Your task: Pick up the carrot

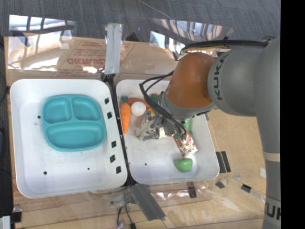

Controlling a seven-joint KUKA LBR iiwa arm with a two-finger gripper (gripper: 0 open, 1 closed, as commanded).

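1. The arm [238, 80] comes in from 3 o'clock, its grey body filling the right side and its orange band [190, 82] hanging over the upper half of the right bin [157, 173].
2. The gripper [150, 128] points down into that bin, near its centre, just at 3 o'clock of the carrot [125, 117]. Black cables loop from the wrist toward 9 o'clock.
3. How far the gripper is spread I cannot tell: the metal parts blur together under the wrist, and nothing is plainly seen held in it.
4. The carrot lies along the right bin's left wall, its green top toward 12 o'clock and its tip toward 6 o'clock. It lies on the bin floor, apart from the gripper.
5. A white ball [138, 108] sits just beside the carrot's upper end, at its 3 o'clock.
6. A green round thing [184, 164] lies at 5 o'clock of the gripper, with a patterned packet [187, 144] just above it, partly under the wrist.
7. More items at 12 o'clock in the right bin are hidden by the orange band; only scraps of green and orange show.
8. The left bin [28, 166] holds a teal divided tray [74, 122], well apart from the arm.
9. Both bins rest on the bench [233, 142].
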